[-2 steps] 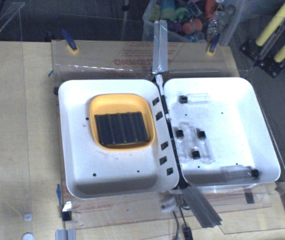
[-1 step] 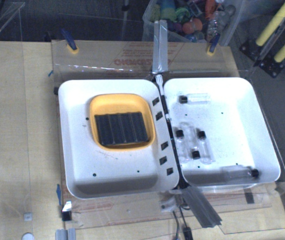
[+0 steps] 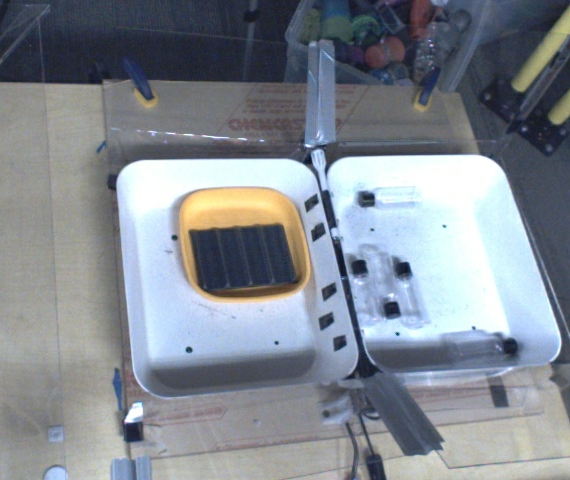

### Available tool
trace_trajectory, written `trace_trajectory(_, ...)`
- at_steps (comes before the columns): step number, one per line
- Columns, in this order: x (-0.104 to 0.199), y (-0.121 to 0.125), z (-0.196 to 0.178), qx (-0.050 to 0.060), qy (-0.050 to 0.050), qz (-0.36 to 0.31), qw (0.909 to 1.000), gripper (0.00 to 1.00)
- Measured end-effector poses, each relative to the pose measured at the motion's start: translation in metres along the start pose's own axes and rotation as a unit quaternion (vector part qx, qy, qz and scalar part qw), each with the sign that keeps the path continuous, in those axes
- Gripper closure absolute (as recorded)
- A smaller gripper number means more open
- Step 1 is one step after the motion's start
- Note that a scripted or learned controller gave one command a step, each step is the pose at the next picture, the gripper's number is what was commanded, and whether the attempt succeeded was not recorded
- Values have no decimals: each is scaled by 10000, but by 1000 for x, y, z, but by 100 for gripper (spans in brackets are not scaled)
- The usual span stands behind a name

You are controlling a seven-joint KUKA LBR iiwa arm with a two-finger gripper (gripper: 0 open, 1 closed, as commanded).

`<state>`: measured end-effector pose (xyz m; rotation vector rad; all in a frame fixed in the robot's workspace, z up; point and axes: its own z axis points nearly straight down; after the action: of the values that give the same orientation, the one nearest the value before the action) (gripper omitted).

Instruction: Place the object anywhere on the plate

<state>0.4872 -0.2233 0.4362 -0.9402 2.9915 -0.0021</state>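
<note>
A yellow plate (image 3: 197,208) sits in the left bin (image 3: 155,348). On the plate lies a flat black ribbed object (image 3: 242,257), square to the plate's edges. The right bin (image 3: 505,278) holds several clear plastic vials with black caps: one near the back (image 3: 387,198), a cluster of three in the middle (image 3: 380,283), and one along the front wall (image 3: 478,346).
A metal divider strip (image 3: 321,103) runs back from the seam between the bins. A clear box of colourful toys (image 3: 385,13) stands behind the bins. Yellow padded bars (image 3: 555,38) lean at the back right. The wooden bench (image 3: 35,268) lies bare to the left.
</note>
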Motion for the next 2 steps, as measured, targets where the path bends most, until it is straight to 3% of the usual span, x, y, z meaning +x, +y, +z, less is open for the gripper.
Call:
trace_trajectory(1,-3,-1,26,-10,4,-1032,9947,100)
trace_trajectory(2,0,2,24,-13,2,-2287,9735,100)
